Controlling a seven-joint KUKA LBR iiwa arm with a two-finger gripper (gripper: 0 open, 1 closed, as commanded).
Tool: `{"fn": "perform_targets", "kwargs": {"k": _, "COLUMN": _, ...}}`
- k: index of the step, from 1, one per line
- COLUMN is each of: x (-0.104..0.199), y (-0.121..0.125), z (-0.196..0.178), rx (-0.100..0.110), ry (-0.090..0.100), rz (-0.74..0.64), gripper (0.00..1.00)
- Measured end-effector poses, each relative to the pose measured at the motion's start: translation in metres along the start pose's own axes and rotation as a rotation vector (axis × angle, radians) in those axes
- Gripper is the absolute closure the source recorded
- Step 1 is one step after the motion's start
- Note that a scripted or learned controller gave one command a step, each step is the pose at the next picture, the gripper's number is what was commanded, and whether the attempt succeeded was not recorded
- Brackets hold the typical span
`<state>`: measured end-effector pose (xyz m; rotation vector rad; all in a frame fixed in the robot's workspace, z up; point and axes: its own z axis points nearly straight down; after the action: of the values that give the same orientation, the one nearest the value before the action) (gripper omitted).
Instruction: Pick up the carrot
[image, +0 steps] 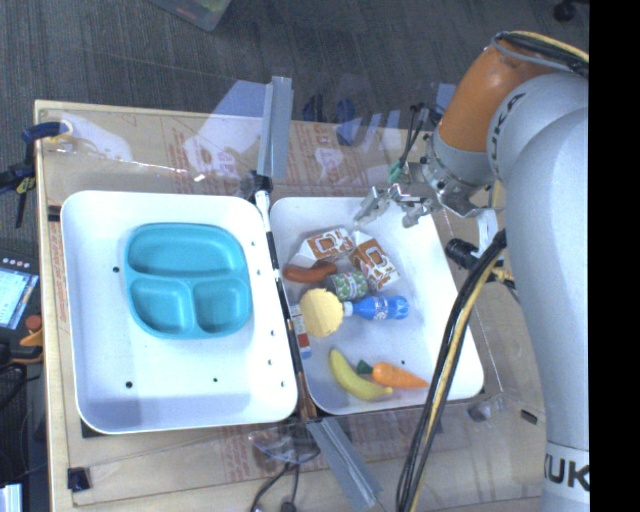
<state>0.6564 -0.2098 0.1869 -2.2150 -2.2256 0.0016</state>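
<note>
1. Low in the right bin (455, 300), lower centre-right of the frame, lies the carrot (397, 376) — touching a banana (356, 378).
2. Gripper (392, 208), upper right, hangs with fingers spread, holding nothing.
3. Likely light, stiff, smooth plastic — grasp across its thick middle.

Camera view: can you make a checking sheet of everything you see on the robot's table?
Surface: bench with two white bins side by side, left bin and right bin.
Job's things: carrot lies near the front of the right bin, touching the banana, not picked up.
Clutter: blue divided tray in the left bin; in the right bin a sausage, two snack packets, a yellow ball and a blue bottle.
Grippers: gripper above the right bin's back edge, far from the carrot, holding nothing.
Cables: black cable hangs along the arm over the right bin.
Surroundings: grey carpet.
</note>
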Motion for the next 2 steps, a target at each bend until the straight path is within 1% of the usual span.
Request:
{"fn": "perform_targets", "kwargs": {"k": 1, "x": 0.039, "y": 0.005, "z": 0.069, "rx": -0.015, "ry": -0.007, "rz": -0.193, "gripper": 0.00}}
{"fn": "perform_targets", "kwargs": {"k": 2, "x": 0.063, "y": -0.085, "z": 0.079, "rx": -0.037, "ry": -0.012, "rz": -0.324, "gripper": 0.00}}
